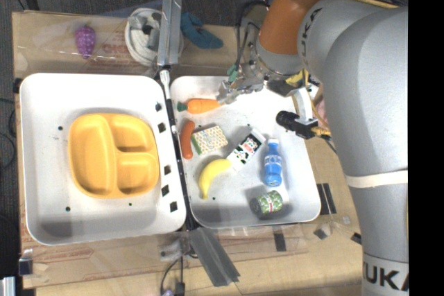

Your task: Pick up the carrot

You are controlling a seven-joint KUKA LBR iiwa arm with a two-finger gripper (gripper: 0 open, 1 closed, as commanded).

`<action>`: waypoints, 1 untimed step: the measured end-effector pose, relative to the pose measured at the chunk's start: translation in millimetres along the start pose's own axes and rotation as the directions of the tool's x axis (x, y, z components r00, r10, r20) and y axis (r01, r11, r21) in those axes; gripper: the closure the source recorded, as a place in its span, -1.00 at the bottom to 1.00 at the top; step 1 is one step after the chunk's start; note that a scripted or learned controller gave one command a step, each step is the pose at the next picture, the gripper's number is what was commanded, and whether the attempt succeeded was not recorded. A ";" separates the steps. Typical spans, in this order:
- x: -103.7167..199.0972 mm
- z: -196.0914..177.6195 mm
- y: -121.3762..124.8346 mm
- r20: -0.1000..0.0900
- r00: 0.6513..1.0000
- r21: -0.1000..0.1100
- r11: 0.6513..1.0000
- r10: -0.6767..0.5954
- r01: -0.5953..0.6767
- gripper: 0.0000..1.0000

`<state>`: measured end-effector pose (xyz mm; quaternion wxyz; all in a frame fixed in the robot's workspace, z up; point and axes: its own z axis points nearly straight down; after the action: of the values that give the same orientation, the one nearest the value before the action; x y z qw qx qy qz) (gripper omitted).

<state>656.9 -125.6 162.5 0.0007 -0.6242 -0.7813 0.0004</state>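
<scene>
The carrot (201,106) is lying on its side near the top left corner of the right bin (305,180), green end pointing left toward the divider between the bins. The gripper (231,91) sits just to the carrot's upper right, right at the orange tip, so close it looks like it's touching or almost touching. Can't really tell whether the fingers are spread or pinched together, since they're small, shiny and blurry from this angle, and nothing shows the carrot actually sitting between them.

Going outward in the same bin: one hot dog sausage (186,139) just below the carrot along the left wall, one patterned cracker-looking box (209,139) right beside it, one banana (212,175) under that, one small black and white carton (245,149) in the middle, one blue-labelled bottle (272,163) to its right, and one green can (268,202) down near the bottom right corner. So seven things in that bin, one of each.

The left bin (41,107) holds one yellow divided tray (114,154), sitting about centre.

Up on the bench above the bins there's one purple bunch of grapes (85,39) at upper left, a white roll of something (143,35), and a blue thing (200,35) next to it. The grey arm (361,86) with its orange band (281,21) fills the right side of the frame.
</scene>
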 end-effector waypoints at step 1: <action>0.1 0.1 0.0 0.000 1.000 0.000 1.000 0.000 0.000 -1.00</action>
<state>656.8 -125.5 162.4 0.0008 -0.6241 -0.7814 0.0005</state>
